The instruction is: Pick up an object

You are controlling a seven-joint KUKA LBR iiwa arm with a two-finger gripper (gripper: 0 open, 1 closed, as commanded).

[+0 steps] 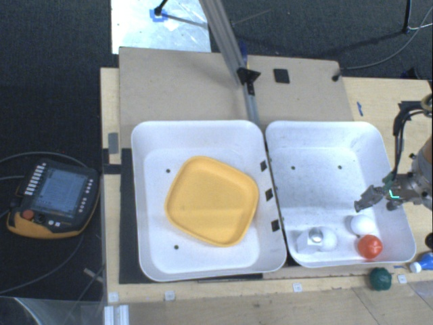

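A yellow square plate (212, 200) lies in the left bin (152, 147). In the right bin (318, 154), near its front right corner, sit a white ball (362, 224), a red-orange ball (369, 246) and a white object with a shiny metal part (316, 237). My gripper (374, 198) reaches in from the right edge and hangs just above and beside the white ball. A small green light glows on its body. Nothing can be seen held in it.
A green ball (380, 278) and a blue-and-white item (420, 265) lie on the bench in front of the right bin. A teach pendant (51, 198) rests at the far left. A metal pole (226, 39) slants over the cardboard behind the bins.
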